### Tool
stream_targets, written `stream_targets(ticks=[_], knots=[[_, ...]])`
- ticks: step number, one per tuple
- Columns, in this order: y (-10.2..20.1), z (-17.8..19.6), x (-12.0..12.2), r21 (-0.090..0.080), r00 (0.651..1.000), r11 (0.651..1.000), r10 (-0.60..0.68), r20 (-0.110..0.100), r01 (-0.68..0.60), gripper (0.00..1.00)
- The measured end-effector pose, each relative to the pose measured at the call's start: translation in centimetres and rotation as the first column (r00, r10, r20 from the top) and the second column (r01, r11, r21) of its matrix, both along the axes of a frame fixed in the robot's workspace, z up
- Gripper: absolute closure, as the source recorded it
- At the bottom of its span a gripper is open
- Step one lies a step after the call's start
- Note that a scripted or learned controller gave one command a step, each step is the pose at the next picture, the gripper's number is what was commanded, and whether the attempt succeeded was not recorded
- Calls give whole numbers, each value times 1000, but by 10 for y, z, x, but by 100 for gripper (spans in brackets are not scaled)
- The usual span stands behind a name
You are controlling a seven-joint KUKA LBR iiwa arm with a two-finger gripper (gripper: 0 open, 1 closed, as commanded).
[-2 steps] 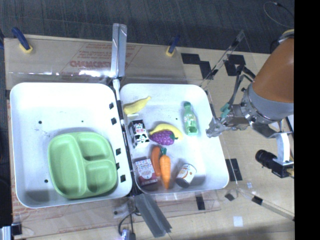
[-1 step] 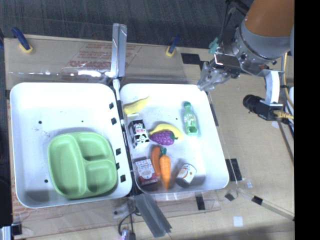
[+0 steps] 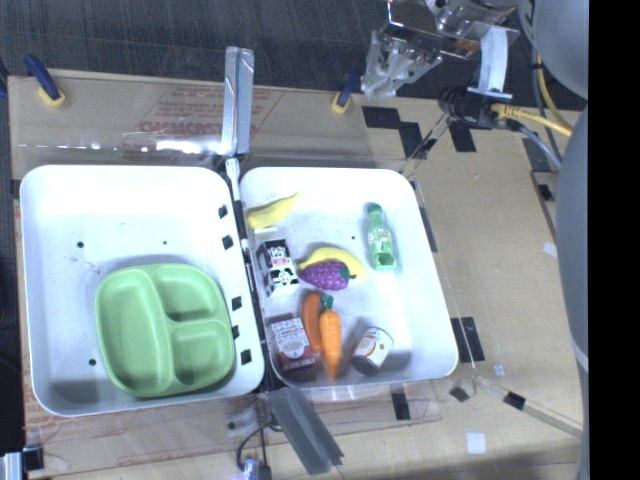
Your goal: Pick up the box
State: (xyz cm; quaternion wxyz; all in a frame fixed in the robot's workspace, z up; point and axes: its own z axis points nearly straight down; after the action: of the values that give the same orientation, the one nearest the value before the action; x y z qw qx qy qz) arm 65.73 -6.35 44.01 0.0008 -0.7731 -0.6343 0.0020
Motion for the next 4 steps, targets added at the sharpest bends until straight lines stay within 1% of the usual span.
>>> stream_targets(ticks=[1,2,3,4], knots=[[79,-9,-1,0,993,993,-121,-2,121,100],[158,0,-1,0,982,982,-189,1,189,100],[236,0,-1,-1,969,969,-246,2,246,100],[240,8,-1,-3,972,972,-236,-2,236,100]])
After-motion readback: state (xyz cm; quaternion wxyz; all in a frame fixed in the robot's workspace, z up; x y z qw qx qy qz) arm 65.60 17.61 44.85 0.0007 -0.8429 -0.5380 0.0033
